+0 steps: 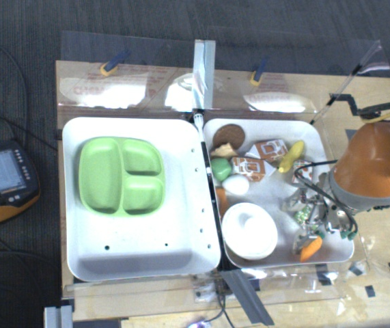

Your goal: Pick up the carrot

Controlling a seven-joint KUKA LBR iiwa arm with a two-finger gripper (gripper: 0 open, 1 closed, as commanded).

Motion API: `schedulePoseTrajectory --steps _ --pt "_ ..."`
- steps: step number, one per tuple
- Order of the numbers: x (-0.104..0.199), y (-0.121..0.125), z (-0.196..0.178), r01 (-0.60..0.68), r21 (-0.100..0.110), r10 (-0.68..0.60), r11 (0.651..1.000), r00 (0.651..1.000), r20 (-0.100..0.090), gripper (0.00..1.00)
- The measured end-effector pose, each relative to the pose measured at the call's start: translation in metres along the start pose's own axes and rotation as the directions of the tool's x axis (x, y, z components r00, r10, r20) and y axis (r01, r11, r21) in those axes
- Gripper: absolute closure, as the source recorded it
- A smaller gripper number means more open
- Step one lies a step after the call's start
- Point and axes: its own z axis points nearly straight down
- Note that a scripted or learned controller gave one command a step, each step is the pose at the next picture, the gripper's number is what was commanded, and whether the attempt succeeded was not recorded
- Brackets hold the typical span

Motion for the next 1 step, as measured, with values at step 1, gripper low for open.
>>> schedulePoseTrajectory --steps 1 --pt "-0.0008 -0.0035 0.0004 0.006 -0.005 -0.006 1.0 1.0 -0.003 0.0"
